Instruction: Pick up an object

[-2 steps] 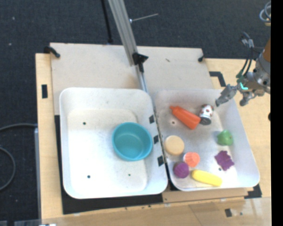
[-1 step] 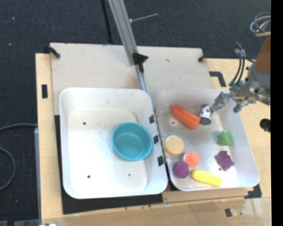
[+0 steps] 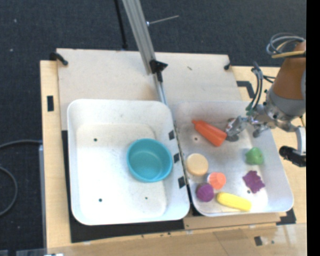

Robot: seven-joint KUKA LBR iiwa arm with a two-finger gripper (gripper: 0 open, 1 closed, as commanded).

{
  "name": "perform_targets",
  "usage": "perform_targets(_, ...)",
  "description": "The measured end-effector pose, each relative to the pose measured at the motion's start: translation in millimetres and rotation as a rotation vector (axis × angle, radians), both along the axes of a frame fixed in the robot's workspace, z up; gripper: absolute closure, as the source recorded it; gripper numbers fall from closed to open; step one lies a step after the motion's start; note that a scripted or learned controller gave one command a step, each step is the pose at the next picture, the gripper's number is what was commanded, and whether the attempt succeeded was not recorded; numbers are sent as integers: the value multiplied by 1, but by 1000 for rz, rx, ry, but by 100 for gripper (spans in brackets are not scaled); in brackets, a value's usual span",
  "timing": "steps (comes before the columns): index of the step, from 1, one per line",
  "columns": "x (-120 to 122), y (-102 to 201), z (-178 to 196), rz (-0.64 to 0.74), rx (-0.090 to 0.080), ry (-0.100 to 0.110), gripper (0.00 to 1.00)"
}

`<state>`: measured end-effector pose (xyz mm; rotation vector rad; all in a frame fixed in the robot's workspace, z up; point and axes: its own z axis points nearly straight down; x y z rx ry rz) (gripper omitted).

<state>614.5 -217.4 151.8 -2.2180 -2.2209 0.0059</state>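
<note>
Carrot [image 3: 209, 133] lies in the upper left of the right bin [image 3: 286, 188], bare floor between it and the green piece [image 3: 254, 156]. From the frame's right the arm reaches over the bin; its claw [image 3: 236, 129] sits beside the carrot's right end, seemingly touching; open or closed, I cannot tell.

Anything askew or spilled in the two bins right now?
Nothing stands out. The round teal plastic bowl sits upright in the left white bin; the orange toy carrot and the other small toys lie inside the right white bin, the gripper beside the carrot.
</note>
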Motion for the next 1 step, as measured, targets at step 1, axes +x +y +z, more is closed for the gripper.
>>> perform_targets(1, -1, -1, -53, -1, -1, -1, 0)
